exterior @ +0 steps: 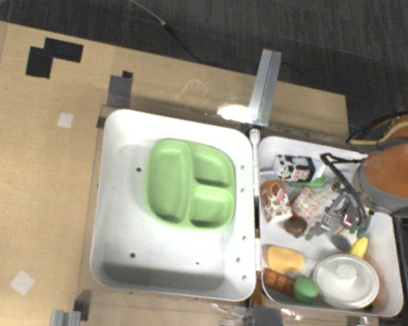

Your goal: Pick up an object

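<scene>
A wooden tabletop (23, 191) carries two shallow white bins. The left bin (108, 258) holds a light green divided plastic tray (189, 183). The right bin (390, 299) is crowded with small toys. The arm's end effector (334, 216) hangs low over a small crinkly pink-and-white packet (309, 204) near the bin's middle, just beside a dark brown lump (296, 227). Whether it is apart or together, I cannot tell. The packet looks light, soft and slippery; pinching across its narrow sides seems safest.
</scene>
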Available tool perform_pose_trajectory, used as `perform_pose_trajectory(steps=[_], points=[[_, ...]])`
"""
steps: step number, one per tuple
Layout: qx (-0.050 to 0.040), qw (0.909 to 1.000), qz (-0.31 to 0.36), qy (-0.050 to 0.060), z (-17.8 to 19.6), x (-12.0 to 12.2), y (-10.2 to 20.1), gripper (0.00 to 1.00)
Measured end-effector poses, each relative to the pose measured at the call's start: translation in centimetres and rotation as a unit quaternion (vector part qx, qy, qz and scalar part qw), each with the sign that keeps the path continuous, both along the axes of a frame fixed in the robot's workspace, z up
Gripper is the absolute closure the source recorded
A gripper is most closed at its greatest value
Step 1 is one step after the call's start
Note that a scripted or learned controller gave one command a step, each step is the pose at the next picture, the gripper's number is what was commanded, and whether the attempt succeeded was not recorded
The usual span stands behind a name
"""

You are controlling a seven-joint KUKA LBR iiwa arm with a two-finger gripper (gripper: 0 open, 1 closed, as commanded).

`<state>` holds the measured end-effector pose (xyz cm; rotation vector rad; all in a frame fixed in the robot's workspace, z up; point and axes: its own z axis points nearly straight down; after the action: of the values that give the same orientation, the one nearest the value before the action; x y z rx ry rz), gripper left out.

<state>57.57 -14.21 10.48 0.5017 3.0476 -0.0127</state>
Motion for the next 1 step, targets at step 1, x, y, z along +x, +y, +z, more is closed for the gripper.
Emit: perform_pose_trajectory(steps=[1], points=[[0.0066, 0.9997, 0.007, 0.021, 0.59, -1.19, -4.49, 0.00]])
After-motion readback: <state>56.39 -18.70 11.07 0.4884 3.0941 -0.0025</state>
